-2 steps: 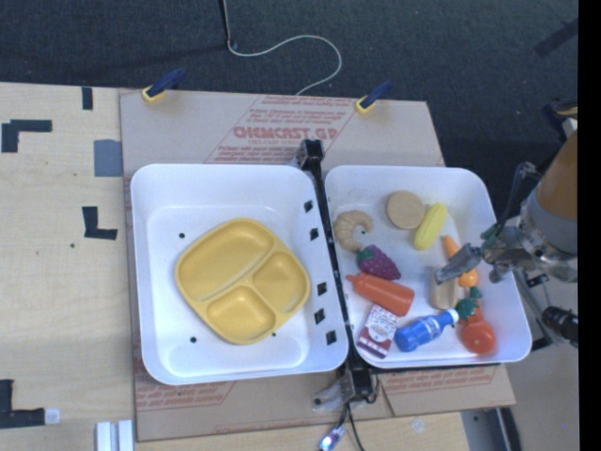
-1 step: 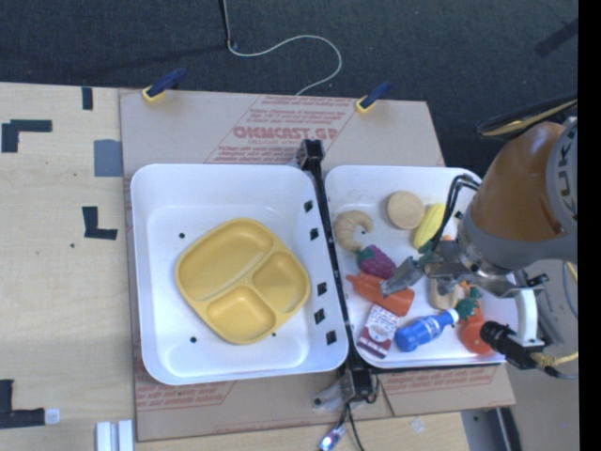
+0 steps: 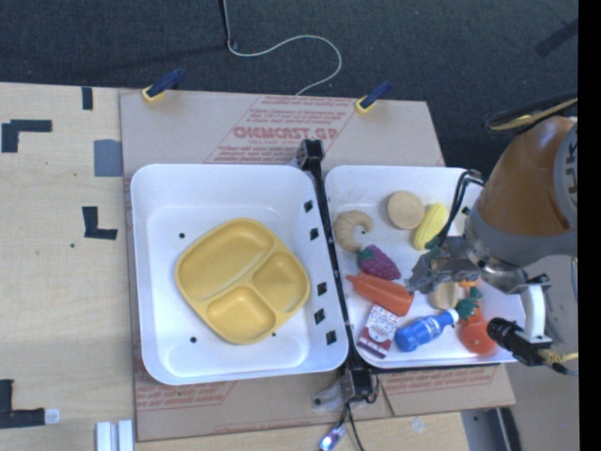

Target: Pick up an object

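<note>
The right bin (image 3: 376, 178) holds several toy foods: a croissant (image 3: 352, 225), a round tan cookie (image 3: 405, 209), a yellow corn cob (image 3: 431, 225), purple grapes (image 3: 378, 262), an orange carrot (image 3: 381, 292), a red-and-white packet (image 3: 377, 333), a blue bottle (image 3: 423, 330) and a red piece (image 3: 477, 335). My gripper (image 3: 435, 276) is low in this bin, between the grapes and a tan piece (image 3: 445, 295) partly hidden under it. The arm's grey and orange body covers the bin's right side.
The left bin (image 3: 150, 252) holds a yellow three-compartment plate (image 3: 242, 280). A black divider (image 3: 324, 242) runs between the bins. Both bins rest on cardboard (image 3: 272, 130) held by yellow and blue clamps. A white cable (image 3: 282, 45) loops across the dark floor at the back.
</note>
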Tool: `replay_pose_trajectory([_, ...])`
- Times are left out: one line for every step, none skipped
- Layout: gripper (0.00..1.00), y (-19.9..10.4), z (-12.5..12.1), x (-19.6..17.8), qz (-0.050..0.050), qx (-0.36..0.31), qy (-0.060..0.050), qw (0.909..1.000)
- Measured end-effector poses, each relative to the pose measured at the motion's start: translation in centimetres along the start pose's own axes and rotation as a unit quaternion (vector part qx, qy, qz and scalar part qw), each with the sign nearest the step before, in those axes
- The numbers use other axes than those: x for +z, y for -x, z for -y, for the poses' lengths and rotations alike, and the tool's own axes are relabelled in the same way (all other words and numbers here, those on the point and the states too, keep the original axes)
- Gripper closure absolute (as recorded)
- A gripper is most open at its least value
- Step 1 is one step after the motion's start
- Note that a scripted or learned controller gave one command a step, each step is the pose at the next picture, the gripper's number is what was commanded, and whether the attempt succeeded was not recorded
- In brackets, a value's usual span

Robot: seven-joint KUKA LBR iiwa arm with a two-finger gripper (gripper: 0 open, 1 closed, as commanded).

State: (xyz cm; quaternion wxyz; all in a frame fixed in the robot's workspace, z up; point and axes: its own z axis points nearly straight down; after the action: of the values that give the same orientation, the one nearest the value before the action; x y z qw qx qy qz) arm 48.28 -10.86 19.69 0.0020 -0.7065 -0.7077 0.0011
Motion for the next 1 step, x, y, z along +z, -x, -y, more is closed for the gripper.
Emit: replay_pose_trajectory([1.00,-5.43,-0.20,-11.12,0.000,-0.003,0.007,1.0000])
